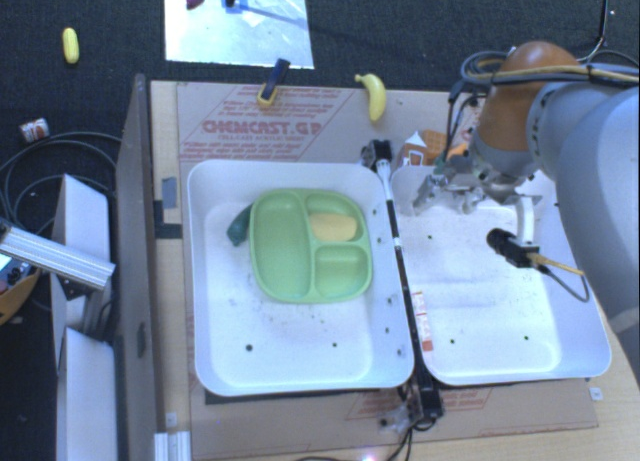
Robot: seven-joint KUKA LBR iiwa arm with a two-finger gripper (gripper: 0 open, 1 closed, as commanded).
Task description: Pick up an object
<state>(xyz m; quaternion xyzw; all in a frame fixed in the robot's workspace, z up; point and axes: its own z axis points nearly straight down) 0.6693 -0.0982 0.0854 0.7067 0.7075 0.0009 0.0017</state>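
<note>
Green divided plate (300, 249) — flat in the left bin. Yellow piece (333, 226) — lying in the plate's upper right compartment. Dark green item (238, 225) — at the plate's left edge, partly hidden.

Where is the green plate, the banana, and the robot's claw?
green plate (290, 249): camera view, on its large left compartment.
banana (375, 96): camera view, on its curved middle.
gripper (440, 192): camera view, at its tip, over the right bin.

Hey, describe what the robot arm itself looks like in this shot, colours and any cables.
The arm is a thick, rounded grey body with an orange band above the wrist. Dark and yellowish cables run over the band. Below it sits a metallic grey gripper of small angular parts.
</note>
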